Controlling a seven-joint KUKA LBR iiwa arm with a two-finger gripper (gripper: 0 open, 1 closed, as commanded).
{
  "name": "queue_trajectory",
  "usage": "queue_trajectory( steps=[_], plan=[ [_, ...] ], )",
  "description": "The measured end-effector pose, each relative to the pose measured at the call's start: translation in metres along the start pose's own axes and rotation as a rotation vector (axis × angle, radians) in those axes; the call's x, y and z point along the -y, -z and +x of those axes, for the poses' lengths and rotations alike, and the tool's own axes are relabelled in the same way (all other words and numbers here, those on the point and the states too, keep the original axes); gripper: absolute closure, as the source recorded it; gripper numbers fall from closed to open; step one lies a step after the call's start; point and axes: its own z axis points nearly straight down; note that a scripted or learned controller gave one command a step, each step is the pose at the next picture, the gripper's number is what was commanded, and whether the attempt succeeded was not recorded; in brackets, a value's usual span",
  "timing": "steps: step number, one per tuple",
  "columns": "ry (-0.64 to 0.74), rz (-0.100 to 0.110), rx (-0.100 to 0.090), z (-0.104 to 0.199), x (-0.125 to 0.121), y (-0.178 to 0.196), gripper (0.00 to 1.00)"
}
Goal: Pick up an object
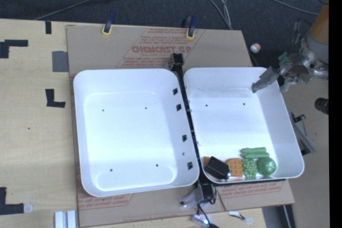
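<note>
Above the right bin's [278,115] far right rim, we see the gripper [265,83] hovering with nothing visibly between its fingers — whether they are spread or closed, we cannot tell. Along this bin's near wall lie the objects: a black block [217,168], an orange piece [233,167], and green items [257,162] (clustered together) — well apart from the gripper.

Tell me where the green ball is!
The green ball sits in the near right corner of the right bin, beside a bumpy green toy and an orange block.
</note>
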Motion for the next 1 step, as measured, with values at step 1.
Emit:
queue_trajectory(
  steps=[1],
  plan=[
    [0.001,-0.005,0.001,0.0002,-0.0009,0.0027,0.0]
  ],
)
